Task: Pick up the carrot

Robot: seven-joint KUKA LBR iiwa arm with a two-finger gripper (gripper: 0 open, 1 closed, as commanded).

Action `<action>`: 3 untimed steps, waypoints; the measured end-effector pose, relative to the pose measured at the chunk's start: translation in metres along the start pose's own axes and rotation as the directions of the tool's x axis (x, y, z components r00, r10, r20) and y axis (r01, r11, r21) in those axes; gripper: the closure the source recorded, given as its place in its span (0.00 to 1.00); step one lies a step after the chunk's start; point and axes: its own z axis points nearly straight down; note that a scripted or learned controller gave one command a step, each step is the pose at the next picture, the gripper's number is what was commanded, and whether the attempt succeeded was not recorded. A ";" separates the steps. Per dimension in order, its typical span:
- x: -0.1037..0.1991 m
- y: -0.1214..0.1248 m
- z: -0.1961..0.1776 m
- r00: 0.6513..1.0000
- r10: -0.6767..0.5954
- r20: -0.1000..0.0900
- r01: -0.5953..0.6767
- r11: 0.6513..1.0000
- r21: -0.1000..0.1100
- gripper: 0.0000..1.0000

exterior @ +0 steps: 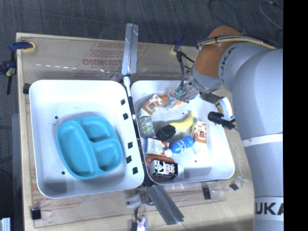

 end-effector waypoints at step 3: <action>0.061 0.021 -0.092 0.999 0.036 0.006 -0.036 0.999 -0.009 1.00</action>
